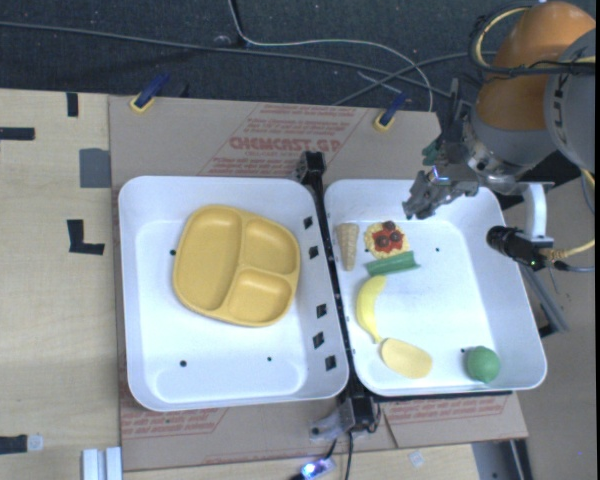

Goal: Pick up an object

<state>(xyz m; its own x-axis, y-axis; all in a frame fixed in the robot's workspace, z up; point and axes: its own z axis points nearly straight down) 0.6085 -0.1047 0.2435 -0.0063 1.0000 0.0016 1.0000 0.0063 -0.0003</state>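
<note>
camera view looks down on two white bins side by side, and the gripper (420, 204) hangs at the upper part of the right bin (500, 298), in the upper right of the frame. whether it is wide or narrow i cannot tell; it reads as a dark blur and nothing is visibly held in it.

the things to pick all lie in the right bin. closest to the gripper, just below and left of it, is a small red and yellow toy food (386, 237) with a green strip (391, 262) touching its lower edge. a cone (347, 244) lies beside them against the bin's left wall. a banana (369, 306) sits lower, then a yellow slice (407, 358), and a green ball (482, 364) rests in the lower right corner.

the risk, as i judge it, is crowding: the red toy, the strip and the cone sit so close that a descent there could nudge one aside or catch two at once. the cone also hugs the wall, leaving little room on that side. the ball could roll away from a glancing touch, and the flat slice offers little to grip.

in the left bin (145, 298) lies a yellow divided plate (235, 265), well apart from the gripper. cables (310, 48) cross the dark floor above the bench.
</note>
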